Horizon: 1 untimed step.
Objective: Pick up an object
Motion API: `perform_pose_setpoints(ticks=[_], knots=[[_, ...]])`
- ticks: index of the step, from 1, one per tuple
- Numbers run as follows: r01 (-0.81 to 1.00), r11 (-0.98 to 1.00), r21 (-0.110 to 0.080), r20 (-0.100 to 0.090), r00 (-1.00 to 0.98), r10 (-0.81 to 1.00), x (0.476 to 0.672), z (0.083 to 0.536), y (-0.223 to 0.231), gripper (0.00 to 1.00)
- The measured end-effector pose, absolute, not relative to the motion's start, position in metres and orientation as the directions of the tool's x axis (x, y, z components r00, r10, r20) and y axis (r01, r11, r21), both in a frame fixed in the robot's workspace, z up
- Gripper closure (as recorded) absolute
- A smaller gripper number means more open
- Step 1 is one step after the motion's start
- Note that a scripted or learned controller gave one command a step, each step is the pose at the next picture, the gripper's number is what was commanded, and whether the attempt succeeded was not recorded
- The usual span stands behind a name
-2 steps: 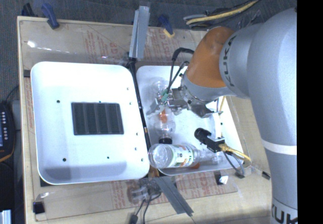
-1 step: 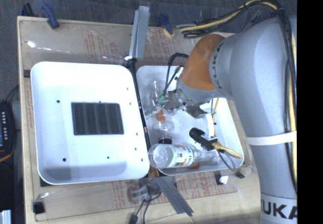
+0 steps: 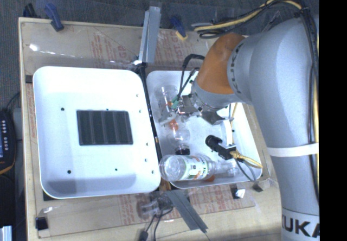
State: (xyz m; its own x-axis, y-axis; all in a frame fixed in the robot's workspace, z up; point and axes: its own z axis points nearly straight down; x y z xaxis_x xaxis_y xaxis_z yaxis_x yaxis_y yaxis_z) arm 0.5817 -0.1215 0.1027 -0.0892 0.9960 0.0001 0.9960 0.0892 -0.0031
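— Bottle (image 3: 192, 168), clear plastic, lies on its side along the right bin's (image 3: 246, 126) near wall, probably rolled there.
— And the claw (image 3: 181, 105)?
— Down among clear clutter at that bin's far left; its opening I cannot tell.
— Surroundings?
— Left bin (image 3: 54, 126) has a dark grate (image 3: 104, 127); pale bench (image 3: 81, 44) on dark floor.

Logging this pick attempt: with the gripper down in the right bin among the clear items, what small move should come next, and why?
Probably a short straight lift to test the grasp. The gripper sits low in the right bin over small clear items, but nothing is plainly between its fingers. The clear bottle lies apart at the near wall, so rising should not disturb it.
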Motion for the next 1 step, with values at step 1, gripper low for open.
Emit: perform_pose_setpoints(ticks=[1], knots=[[0.991, 0.133, -0.029, -0.002, -0.133, 0.991, 0.6503, 0.1888, -0.0961, 1.0]])
